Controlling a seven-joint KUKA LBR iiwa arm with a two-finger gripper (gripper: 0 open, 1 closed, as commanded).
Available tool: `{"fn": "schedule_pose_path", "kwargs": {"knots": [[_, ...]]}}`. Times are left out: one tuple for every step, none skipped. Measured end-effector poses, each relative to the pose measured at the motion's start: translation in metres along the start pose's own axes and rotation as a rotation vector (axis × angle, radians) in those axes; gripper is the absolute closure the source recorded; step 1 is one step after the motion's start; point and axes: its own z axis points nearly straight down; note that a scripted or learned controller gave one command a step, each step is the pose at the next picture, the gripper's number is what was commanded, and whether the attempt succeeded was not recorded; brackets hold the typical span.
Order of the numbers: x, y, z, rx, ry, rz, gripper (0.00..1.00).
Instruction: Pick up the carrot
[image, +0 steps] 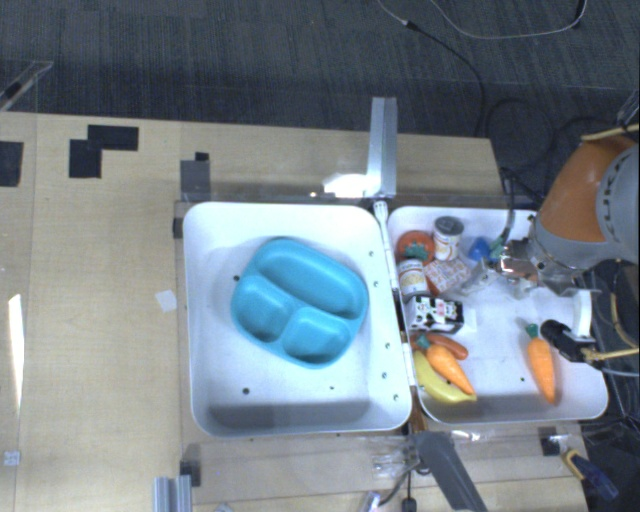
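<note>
No label is readable; carrot (541, 368) lies in right bin (500, 400); tool state unclear.

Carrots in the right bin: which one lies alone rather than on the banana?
The carrot near the bin's right edge lies alone on the white floor. The other carrot rests on the banana.

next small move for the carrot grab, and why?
Probably bring the gripper toward the camera and down over the carrot lying by the right bin's near right wall. The gripper sits near the bin's far side, well short of it. A second carrot rests on the banana.
</note>
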Motion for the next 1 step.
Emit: {"fn": "schedule_pose_path", "kwargs": {"knots": [[-0.0249, -0.0659, -0.0467, 0.007, 0.002, -0.063, 0.00]]}}
